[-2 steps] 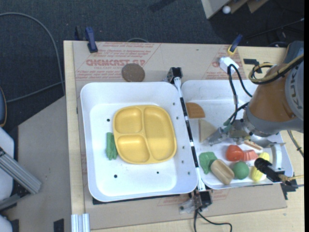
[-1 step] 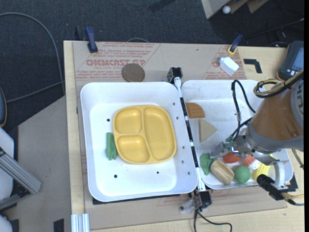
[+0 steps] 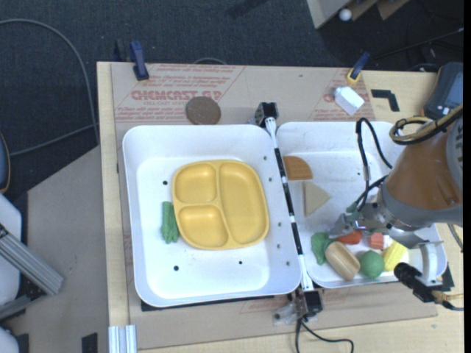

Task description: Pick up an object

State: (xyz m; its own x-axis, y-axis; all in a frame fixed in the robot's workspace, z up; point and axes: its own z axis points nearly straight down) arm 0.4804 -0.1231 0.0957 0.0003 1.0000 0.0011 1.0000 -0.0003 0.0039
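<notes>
Red print on the cardboard covering the bench reads roughly "CHEMCAST GP"; smaller lines are illegible. The gripper hangs low over toy food in the right bin, near corner. Its state: cannot tell.

Two white bins sit side by side on the tabletop: the left bin and the right bin. The left bin holds one yellow divided plate with three compartments and one green leafy piece. The right bin holds one brown rounded piece, one tan wedge, one green piece, one tan bread-like roll, one green ball, one yellow piece and one orange-red piece. Two blue clamps grip the back edge of the tabletop, and one brown disc lies behind the left bin.
</notes>
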